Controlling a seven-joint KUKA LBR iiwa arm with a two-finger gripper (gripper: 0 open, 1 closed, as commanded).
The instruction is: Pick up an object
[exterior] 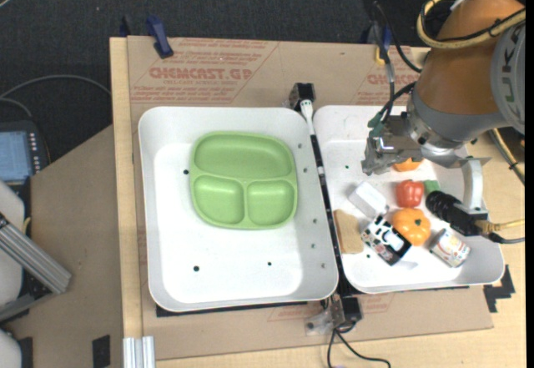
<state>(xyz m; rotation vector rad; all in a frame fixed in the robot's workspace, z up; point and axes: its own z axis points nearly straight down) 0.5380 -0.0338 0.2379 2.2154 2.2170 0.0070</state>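
Observation:
My gripper (380, 156) hangs low over the back of the right bin (350, 128), reaching in from the right. Just to its right a small orange object (407, 164) peeks out from under the wrist, partly hidden. In front of it lie a red pepper-like toy (409, 192), a white block (366, 198), a round orange toy (412, 225), a black-and-white item (385, 241), a tan flat piece (346, 231) and a small can (451, 249). Whether anything sits between the gripper's tips is hidden by the wrist.
The left bin (167, 216) holds a green divided plate (244, 179). A black rail (315, 159) runs between the two bins. The objects crowd the front half of the right bin, close to its front wall (417, 281).

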